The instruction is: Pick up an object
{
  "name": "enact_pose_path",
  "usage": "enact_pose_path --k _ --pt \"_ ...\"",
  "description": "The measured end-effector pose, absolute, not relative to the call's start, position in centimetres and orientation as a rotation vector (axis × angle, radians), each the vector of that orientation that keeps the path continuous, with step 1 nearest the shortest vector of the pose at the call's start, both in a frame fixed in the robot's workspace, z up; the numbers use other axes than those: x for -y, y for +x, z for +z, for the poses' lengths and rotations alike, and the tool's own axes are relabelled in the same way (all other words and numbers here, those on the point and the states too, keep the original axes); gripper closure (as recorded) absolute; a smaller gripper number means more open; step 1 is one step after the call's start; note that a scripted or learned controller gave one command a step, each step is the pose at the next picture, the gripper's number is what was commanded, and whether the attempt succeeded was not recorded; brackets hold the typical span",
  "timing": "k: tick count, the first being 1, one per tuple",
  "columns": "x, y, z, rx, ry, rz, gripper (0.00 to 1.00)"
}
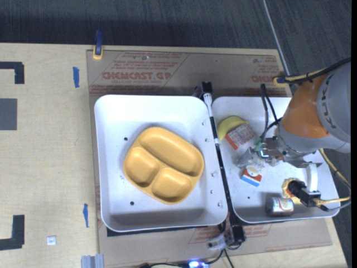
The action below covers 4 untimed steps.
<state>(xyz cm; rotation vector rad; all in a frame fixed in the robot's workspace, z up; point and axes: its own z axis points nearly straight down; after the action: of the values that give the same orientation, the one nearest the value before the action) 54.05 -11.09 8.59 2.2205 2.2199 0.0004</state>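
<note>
Two bins, one yellow tray, one banana, perhaps two packets, one can.

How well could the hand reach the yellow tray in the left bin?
Probably yes: the yellow tray lies uncovered in the left bin, with the hand over the neighbouring right bin.

Lighting's flat and bright, coming from overhead. The yellow tray has a soft sheen on its humps, no hard glare. The white bin around it is nearly blown out, with a thin dark shadow under its edge below the tray. The floor above the tray looks dim. Overall it's soft and low-res, and the small stuff right of the tray is mushy.
</note>
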Motion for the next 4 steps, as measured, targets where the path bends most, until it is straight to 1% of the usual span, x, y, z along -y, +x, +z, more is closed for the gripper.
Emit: enact_pose_path --k 1,2,3,4 --pt "10.3 49.3 8.6 -2.219 2.22 0.004 0.0" --pt "10.4 49.4 9.6 -2.216 2.217 0.006 1.0" --pt "10.4 49.4 9.6 -2.216 2.217 0.006 0.0" --pt "9.3 48.1 8.6 -2.216 2.218 0.004 0.0"
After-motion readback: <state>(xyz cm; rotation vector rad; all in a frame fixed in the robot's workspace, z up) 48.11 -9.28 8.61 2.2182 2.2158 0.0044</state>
